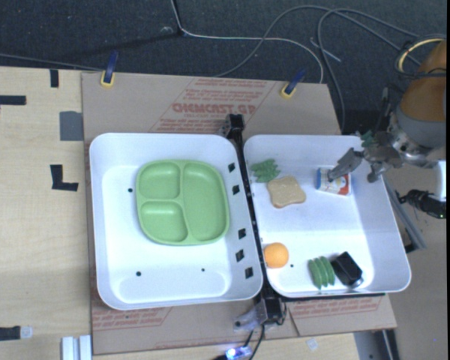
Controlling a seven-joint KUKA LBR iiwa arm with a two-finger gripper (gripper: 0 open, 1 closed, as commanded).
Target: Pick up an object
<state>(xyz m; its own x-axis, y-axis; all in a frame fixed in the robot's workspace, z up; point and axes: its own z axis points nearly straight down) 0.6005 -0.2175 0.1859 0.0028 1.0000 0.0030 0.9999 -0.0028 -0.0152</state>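
The right bin point(375, 223) holds several small objects. A green leafy piece point(265, 171) lies at its back left, with a tan bread slice point(286, 192) just in front of it. An orange ball point(276, 256) sits at the front left. A green ribbed object point(322, 271) and a black object point(348, 268) lie at the front. A small white carton with red and blue print point(334, 183) sits at the back. My gripper point(354, 174) hangs at the bin's back right, fingers spread, with the left fingertip point(337, 172) right over the carton. Nothing sits between the fingers.
The left bin point(109, 223) holds a green divided plate point(184, 201). Black clips point(242, 223) line the wall between the two bins. The bins rest on a cardboard sheet point(210, 103), with cables across the dark floor behind.
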